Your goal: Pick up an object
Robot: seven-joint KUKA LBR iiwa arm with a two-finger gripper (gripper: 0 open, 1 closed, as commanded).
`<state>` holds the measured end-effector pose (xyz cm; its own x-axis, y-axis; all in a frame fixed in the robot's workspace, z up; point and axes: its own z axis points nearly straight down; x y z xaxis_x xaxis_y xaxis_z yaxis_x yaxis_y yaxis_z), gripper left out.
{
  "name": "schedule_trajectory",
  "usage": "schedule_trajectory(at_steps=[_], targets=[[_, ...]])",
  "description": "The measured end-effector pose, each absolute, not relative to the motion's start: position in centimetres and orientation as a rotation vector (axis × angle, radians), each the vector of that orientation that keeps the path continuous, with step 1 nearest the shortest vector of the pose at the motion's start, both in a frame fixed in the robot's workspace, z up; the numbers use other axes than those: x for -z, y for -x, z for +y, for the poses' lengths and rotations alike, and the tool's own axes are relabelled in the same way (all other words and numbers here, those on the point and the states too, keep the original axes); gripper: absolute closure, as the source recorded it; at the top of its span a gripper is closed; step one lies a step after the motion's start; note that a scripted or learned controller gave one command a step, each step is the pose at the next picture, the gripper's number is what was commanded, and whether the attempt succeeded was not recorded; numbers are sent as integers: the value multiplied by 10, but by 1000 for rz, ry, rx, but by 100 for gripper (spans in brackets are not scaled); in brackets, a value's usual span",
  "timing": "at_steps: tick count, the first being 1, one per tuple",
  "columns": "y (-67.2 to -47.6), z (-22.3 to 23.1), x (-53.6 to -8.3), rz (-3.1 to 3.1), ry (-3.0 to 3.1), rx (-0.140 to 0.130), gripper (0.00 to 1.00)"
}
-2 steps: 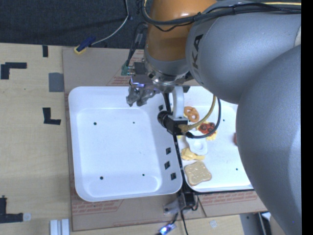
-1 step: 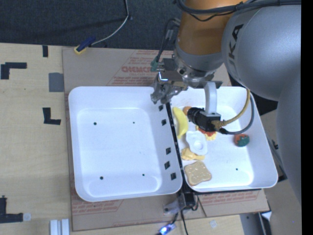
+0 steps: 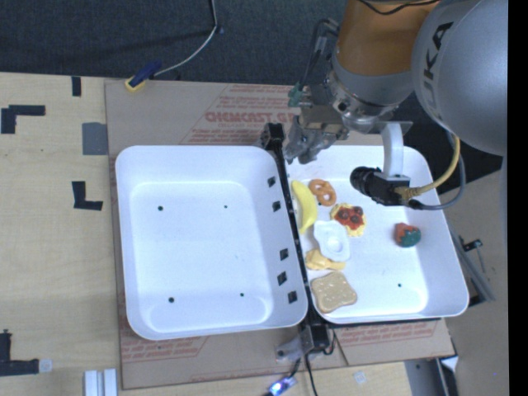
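Two shallow white bins are seen side by side on a cardboard sheet (image 3: 239,110) laid over the surface (image 3: 49,221). The left bin (image 3: 136,180) shows bare white floor with a few dark dots. The right bin (image 3: 429,295) holds the small objects, clustered toward its left wall, by the divide between the bins: a yellow banana (image 3: 306,206) lying lengthwise along that wall, a pretzel (image 3: 322,191) just beside its upper end, a pizza slice (image 3: 350,218) to the right of the banana, a fried egg (image 3: 331,242) below these, a yellow piece (image 3: 318,261) touching the egg's lower edge, and a slice of toast (image 3: 333,291) nearest the front rim. A red and green item (image 3: 406,234) lies well apart, toward the bin's right side. The grey arm with its orange band (image 3: 388,23) is seen reaching in over the right bin's far edge. The tool (image 3: 305,147) is held above the bin's far left corner, near the pretzel and the banana's top; nothing can be seen between its fingers, and whether they are spread or closed cannot be told. A black fitting (image 3: 373,184) with a cable hangs over the bin.
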<state>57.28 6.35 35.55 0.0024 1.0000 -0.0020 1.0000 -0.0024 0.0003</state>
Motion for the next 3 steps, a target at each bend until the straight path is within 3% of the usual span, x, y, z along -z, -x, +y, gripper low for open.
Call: schedule_trajectory(at_steps=[1, 2, 3], targets=[[-579, 159, -240, 2237, -2216, 12, 100], [-593, 180, -237, 2225, -2218, 3, 100], [-575, 173, -361, 2221, -2215, -17, 100]])
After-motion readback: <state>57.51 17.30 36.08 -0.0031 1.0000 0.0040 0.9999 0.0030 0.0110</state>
